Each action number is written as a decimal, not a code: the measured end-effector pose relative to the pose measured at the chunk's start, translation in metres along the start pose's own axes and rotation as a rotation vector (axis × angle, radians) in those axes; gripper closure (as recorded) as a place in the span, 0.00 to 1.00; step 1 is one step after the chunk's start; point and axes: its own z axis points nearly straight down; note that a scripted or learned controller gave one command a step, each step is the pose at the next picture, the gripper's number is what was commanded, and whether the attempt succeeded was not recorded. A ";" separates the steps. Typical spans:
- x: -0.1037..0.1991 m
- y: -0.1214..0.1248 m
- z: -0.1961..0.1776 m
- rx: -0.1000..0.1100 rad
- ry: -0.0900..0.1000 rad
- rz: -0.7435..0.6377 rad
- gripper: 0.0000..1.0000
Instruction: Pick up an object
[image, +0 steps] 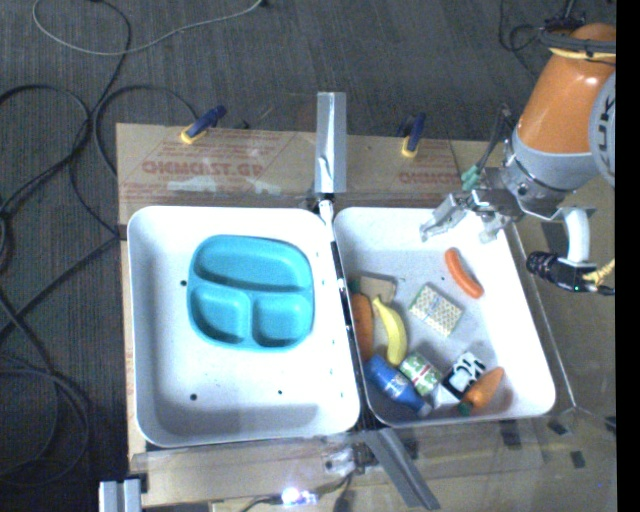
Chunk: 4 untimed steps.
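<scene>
My gripper (462, 222) hangs over the back of the right bin (400, 232), its two fingers spread open with nothing between them. Just below it lies an orange hot dog (463, 273) on the bin floor. Further forward sit a checkered sponge pad (436, 309), a yellow banana (391, 330), a carrot (362, 325) along the left wall, a blue bottle (392, 387), a green can (421, 375), a black and white block (464, 374) and another orange piece (485, 388).
The left bin (160, 330) holds a blue compartment tray (253, 291). A metal post (329, 140) stands behind the divide between the bins. Two clamps (203, 123) grip the cardboard at the back. Cables trail on the floor at the left.
</scene>
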 end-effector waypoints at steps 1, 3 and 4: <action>-0.086 -0.006 0.097 0.002 -0.002 -0.093 0.00; -0.086 0.006 0.154 -0.027 -0.001 -0.226 1.00; -0.074 0.057 0.060 -0.002 -0.004 -0.073 1.00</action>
